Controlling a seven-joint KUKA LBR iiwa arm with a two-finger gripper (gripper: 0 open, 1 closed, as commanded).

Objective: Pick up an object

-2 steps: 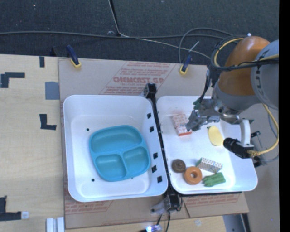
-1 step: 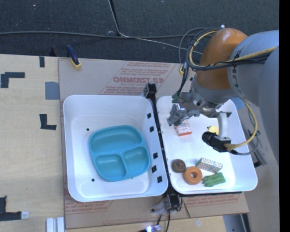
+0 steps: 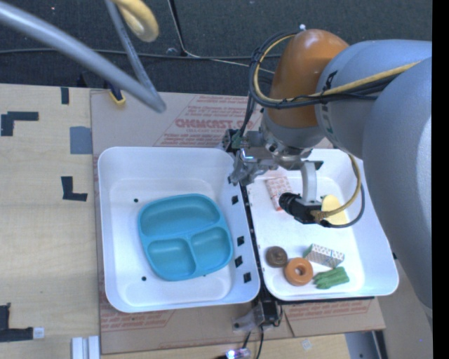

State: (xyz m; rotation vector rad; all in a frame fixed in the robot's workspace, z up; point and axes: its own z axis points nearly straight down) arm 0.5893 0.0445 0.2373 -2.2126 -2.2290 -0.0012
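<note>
The worktop (image 3: 42, 210) is pale wood-grain board, marked on its left with dark tape pieces (image 3: 19, 122) in angled shapes; over it lies a brown cardboard sheet (image 3: 196, 125) printed with red lettering, its far edge meeting a dark, carpet-like floor (image 3: 210, 35) beyond; thin black cables (image 3: 184, 43) run across that dark surface; a grey metal tube (image 3: 77, 52) slants over the far left corner, with a yellow piece (image 3: 140, 17) near its top; light falls evenly, with soft shadows.
</note>
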